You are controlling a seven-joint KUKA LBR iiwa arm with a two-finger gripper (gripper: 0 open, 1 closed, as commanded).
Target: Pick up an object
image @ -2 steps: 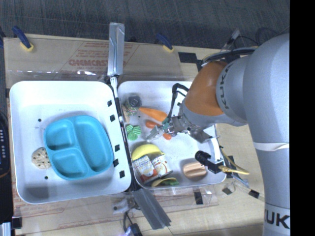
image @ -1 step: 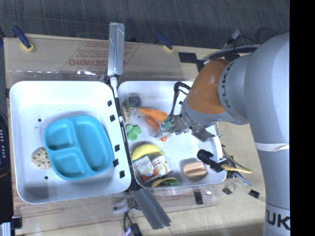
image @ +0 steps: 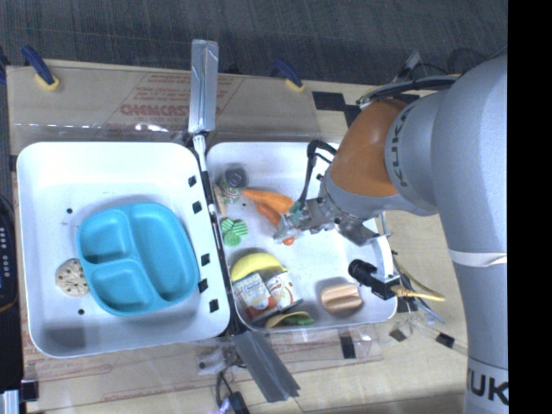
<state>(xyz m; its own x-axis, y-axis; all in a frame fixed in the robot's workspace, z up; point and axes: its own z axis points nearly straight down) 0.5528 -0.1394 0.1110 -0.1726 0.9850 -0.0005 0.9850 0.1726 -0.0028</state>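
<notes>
A: What is lying in the left bin point(image: 34, 231)?

B: A cookie point(image: 72, 277) is sitting near its left wall, and just beside it a blue divided plate point(image: 138, 255) is taking up the middle.

A: And in the right bin point(image: 267, 155)?

B: Along its left side a small grey can point(image: 234, 178) is standing near the top, with a green ridged piece point(image: 233, 228) below it. A carrot point(image: 269, 201) is lying at a slant beside them. Nearer the front, a banana point(image: 255, 265) is curving over a small printed carton point(image: 266, 292), and a tan bread-like block point(image: 340, 297) is resting to their right.

A: Where is the gripper point(image: 291, 226) hanging?

B: It is hovering just right of the carrot's lower end, over a small red thing point(image: 288, 241) on the bin floor. Whether the fingers are parted or closed, I cannot tell; nothing is showing between them.
</notes>
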